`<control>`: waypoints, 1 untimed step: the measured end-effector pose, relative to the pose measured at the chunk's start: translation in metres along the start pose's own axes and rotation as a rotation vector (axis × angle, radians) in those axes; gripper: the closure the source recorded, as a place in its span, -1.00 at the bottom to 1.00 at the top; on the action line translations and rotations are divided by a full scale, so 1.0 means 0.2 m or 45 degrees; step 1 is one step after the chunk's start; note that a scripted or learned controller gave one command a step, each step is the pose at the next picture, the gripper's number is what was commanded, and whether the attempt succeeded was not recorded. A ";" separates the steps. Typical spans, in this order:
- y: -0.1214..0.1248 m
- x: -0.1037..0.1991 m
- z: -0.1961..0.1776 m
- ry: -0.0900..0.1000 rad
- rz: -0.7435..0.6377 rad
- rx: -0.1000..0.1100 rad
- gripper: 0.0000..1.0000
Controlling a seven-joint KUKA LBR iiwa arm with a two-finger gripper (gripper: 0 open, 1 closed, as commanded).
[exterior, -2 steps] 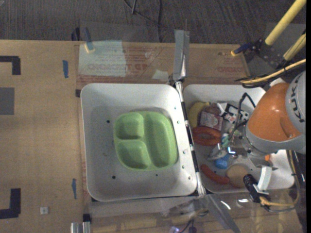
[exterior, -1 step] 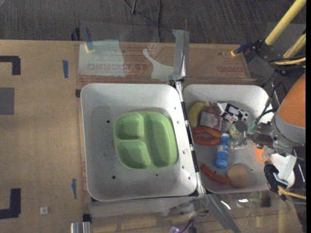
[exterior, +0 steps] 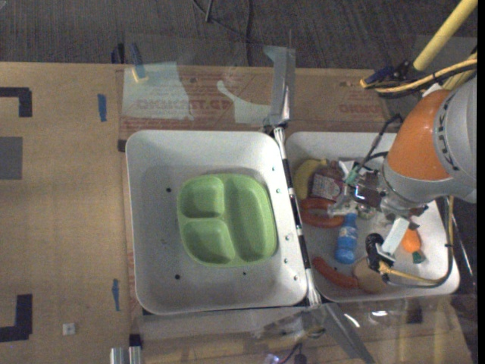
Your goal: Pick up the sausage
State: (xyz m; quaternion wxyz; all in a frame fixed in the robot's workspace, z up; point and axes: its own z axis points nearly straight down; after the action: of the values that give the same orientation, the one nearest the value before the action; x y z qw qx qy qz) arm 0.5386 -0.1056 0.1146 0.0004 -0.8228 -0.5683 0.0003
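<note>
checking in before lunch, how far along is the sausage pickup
Done: nothing yet. One sausage lies by the near edge of the right bin, a second sausage beside the banana. In hand: the gripper hangs over that bin, close to the second one. Left: the grasp and the lift.

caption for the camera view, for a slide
Arm over the right bin, a sausage near its lower edge; green plate in the left bin.
</note>
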 end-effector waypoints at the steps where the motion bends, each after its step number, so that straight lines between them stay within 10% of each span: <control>1: -0.28 -0.07 0.14 0.004 -0.077 -0.006 -1.00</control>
State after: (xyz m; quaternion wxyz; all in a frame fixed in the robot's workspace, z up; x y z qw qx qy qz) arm 0.4805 -0.0988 0.0869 -0.0005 -0.8054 -0.5928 -0.0023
